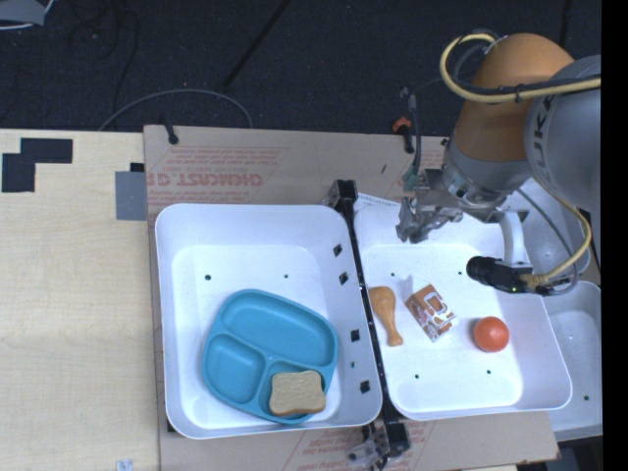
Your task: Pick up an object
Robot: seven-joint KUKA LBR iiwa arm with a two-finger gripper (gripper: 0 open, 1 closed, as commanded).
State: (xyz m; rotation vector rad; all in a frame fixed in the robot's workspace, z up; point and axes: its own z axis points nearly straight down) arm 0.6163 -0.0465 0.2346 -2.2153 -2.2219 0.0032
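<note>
Left bin [186,253] holds a blue tray [245,346]; right bin [549,381], a tomato [490,334].

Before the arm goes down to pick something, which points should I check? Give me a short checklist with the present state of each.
1. Things to pick lie in the right bin: drumstick, small box, tomato. Ok.
2. These three lie apart from each other. Ok.
3. Tool is over the right bin's far edge, not above any of them. Not ok.
4. Tool open or shut: cannot tell.
5. Bread rests in a compartment of the blue plate in the left bin, away from the tool. Ok.
</note>
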